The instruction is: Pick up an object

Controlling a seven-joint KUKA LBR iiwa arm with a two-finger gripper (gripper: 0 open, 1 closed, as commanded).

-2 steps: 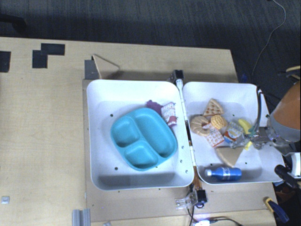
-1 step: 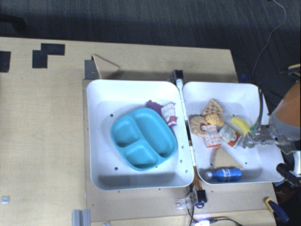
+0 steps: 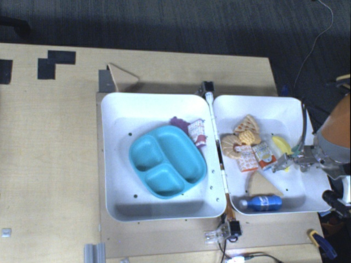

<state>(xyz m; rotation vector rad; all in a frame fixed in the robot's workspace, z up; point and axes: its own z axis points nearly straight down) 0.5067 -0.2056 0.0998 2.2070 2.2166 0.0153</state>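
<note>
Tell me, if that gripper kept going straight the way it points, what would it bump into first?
Probably the yellow banana-like toy, just ahead of the gripper in the right bin. The snack packets lie right behind; height is hard to judge.

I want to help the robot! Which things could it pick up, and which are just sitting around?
Could be picked up: banana, blue bottle, waffle, snack packets, blue divided plate, purple packet.

Just there: left bin, right bin, bench, black tape marks.

Lab — bench [image 3: 55, 147], white bins [image 3: 118, 201], cables [image 3: 321, 15]
</note>
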